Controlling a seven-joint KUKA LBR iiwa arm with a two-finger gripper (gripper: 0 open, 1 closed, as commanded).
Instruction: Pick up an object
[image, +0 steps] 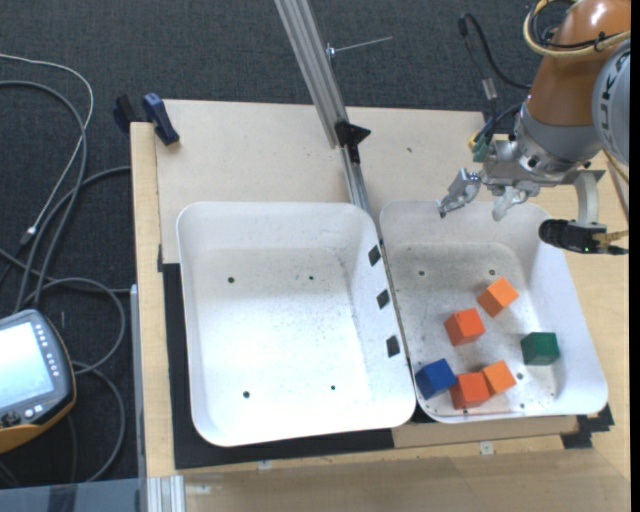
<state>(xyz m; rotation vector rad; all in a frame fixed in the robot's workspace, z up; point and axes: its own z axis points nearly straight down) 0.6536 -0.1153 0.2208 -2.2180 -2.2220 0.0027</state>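
Right bin (560, 290) rear stays roomy beneath open gripper (478, 203).

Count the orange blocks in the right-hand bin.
4, all in the right bin: one farthest back, one mid-bin, two touching near the front rim, beside the blue block. None seems hidden.

Right bin (560, 300): you have six blocks (464, 326) near its front.
Gripper (478, 200): over its back rim.
Left bin (200, 300): alongside.
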